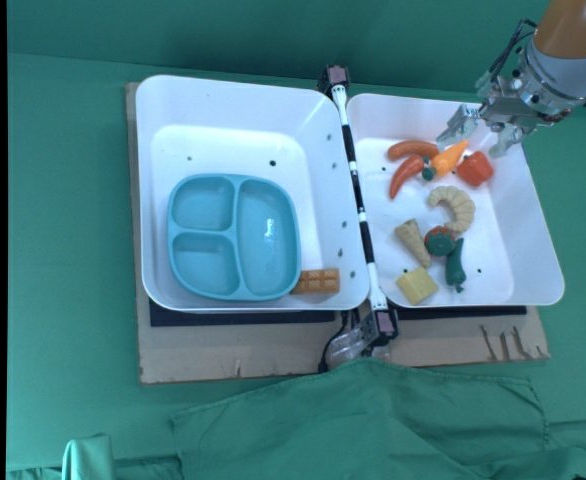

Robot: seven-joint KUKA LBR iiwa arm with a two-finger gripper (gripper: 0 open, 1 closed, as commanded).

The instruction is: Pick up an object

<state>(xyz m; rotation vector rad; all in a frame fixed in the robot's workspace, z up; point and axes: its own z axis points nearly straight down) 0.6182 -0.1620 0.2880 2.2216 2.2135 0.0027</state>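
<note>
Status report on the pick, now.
Tool open, above right bin's far end, holding nothing. Carrot just below it, red pepper and sausage crowding close.

Green bench (63, 218) bears a cardboard sheet (233, 353) under two white bins (233, 103)

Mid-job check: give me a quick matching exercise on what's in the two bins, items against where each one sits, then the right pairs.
Items:
1. blue divided plate
2. waffle piece
3. yellow cheese block
4. red pepper

Places:
A. right bin, front edge
B. right bin, back, beside the gripper
C. left bin, middle
D. left bin, front right corner

Pairs: 1-C, 2-D, 3-A, 4-B
</note>
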